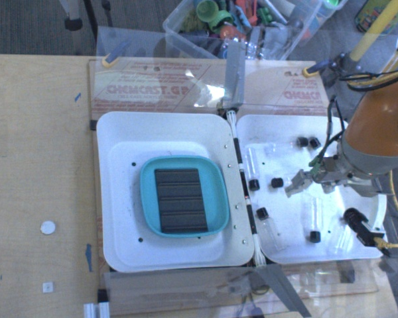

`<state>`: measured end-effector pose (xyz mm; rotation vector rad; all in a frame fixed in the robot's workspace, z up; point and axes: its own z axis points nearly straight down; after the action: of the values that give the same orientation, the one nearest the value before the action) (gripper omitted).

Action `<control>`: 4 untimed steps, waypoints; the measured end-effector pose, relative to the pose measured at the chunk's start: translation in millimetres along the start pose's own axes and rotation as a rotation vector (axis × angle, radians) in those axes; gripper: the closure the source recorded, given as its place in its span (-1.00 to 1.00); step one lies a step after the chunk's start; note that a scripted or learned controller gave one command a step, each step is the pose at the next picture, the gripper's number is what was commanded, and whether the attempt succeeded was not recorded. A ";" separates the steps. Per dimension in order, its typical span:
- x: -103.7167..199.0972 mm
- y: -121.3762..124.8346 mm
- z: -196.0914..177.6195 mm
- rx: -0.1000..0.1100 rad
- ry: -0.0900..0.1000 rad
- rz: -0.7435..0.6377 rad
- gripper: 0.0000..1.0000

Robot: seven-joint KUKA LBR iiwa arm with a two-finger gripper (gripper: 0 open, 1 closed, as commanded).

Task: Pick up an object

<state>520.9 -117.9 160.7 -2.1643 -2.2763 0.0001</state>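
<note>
Black small parts are what we have to pick from: several sit scattered on the floor of the right bin [278, 240]. Nearest candidate is the small black piece [276, 183], lying at roughly 9 o'clock from the gripper [297, 185], near it and apart from it, not touching. Another black piece [314, 236] lies at about 5 o'clock from the gripper, farther off. A pair of black pieces [308, 141] sits toward 12 o'clock, well apart.

Gripper hangs over the middle of the right bin, wrist and orange band [379, 121] coming in from 3 o'clock. We cannot tell whether it is spread or closed; nothing visible is pinched in it.

Left bin [113, 197] holds a teal tray [184, 195] with a dark ribbed block [180, 200], long axis running 12 to 6. It's well away at 9 o'clock, across the divider.

Our read: shortest move is a small shift toward 9 o'clock, then down. Piece is tiny, so a slight offset likely means a miss.
</note>
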 end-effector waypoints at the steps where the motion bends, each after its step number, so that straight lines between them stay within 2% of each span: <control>1: -82.1 -43.3 73.3 -0.007 -0.001 0.024 -1.00; 2: -83.0 -42.1 62.6 -0.013 -0.003 0.026 1.00; 3: -60.6 -43.9 20.6 -0.004 -0.002 -0.122 1.00; 4: -73.0 20.2 26.1 -0.005 -0.004 -0.388 1.00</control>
<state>544.7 -189.8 134.6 -1.6883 -2.6560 -0.0021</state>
